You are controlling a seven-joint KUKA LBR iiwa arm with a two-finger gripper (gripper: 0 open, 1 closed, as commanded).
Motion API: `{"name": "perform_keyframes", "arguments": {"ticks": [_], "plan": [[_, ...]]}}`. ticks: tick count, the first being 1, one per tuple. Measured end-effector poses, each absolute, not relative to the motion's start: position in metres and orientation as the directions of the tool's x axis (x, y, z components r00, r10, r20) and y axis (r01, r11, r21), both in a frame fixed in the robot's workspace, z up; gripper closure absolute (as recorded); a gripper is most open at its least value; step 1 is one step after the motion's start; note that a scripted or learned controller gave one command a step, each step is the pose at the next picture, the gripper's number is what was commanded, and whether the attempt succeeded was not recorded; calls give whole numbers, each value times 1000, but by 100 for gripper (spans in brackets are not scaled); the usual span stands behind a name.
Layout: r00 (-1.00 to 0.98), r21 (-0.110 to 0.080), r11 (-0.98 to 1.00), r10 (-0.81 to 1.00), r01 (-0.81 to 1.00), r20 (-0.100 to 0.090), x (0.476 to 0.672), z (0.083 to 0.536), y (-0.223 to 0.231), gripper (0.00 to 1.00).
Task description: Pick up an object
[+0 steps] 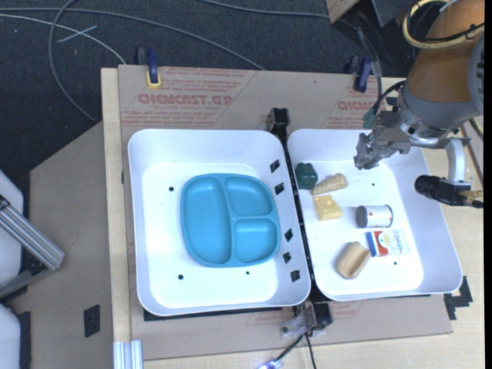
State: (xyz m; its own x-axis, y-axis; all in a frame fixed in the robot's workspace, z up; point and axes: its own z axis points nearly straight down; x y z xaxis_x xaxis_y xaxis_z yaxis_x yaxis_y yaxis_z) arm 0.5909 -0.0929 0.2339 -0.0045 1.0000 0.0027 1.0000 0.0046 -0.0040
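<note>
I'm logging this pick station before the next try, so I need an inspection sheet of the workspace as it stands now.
Surface: two white bins side by side on a cardboard-covered bench; left bin, right bin.
Job's things: in the right bin, a dark green piece, a corn-like piece, a yellow block, a small can, a bread-like roll, a red-white-blue packet.
Clutter: blue divided plate in the left bin.
Grippers: gripper above the right bin's far end, nothing seen between its fingers.
Cables: grey cable on the dark floor.
Surroundings: blue clamps on the far edge.
</note>
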Motion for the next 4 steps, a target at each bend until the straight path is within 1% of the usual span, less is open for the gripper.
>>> {"name": "perform_keyframes", "arguments": {"ticks": [1, 3, 4], "plan": [[-5, -3, 5, 1000, 1000, 3, 573, 242, -46, 100], [-5, -4, 5, 1000, 1000, 3, 539, 243, 49, 100], [-4, -5, 4, 1000, 1000, 2, 515, 240, 90, 100]]}}
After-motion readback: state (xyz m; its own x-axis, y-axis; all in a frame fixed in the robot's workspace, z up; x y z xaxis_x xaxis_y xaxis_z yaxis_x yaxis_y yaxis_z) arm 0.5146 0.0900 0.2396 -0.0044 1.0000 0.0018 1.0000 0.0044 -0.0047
